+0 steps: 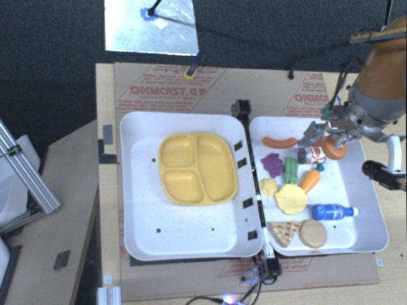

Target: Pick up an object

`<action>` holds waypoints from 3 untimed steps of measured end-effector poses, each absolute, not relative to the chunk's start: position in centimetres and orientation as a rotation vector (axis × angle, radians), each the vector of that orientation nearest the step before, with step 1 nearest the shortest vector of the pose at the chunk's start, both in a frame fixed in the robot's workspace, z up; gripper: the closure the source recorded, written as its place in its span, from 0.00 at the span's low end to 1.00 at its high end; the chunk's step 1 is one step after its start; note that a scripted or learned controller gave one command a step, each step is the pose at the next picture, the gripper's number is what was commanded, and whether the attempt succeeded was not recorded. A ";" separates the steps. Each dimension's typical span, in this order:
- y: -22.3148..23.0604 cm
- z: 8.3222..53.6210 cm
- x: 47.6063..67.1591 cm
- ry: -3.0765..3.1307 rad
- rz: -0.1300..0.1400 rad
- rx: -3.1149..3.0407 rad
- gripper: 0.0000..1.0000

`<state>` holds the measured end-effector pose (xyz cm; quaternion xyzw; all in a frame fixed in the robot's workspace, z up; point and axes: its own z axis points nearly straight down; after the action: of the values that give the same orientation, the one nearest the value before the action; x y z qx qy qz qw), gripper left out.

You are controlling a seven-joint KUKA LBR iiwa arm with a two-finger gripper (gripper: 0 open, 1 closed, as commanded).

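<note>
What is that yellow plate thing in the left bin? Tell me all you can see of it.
The yellow tray is a rounded-square divided plate, apparently plastic, with three compartments: two above, one lower left. It lies flat, turned slightly askew, near the middle of the left bin. Nothing lies in it.

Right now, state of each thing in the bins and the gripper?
Yellow three-compartment plastic tray: flat in left bin, nothing in it.
Blue plastic bottle: lying on its side, cap on.
Orange toy carrot: lying tilted.
Toy pizza slice: flat.
Gripper: low over right bin.
</note>
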<state>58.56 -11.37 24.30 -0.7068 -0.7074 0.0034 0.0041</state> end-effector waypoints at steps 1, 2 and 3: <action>-11.4 25.0 58.8 -2.225 -0.002 -2.220 0.00; -10.9 20.7 58.9 -2.222 0.001 -2.218 0.00; -11.0 16.5 59.2 -2.222 0.002 -2.219 0.00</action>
<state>59.20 -11.03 16.50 -0.7066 -0.7076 0.0006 0.0008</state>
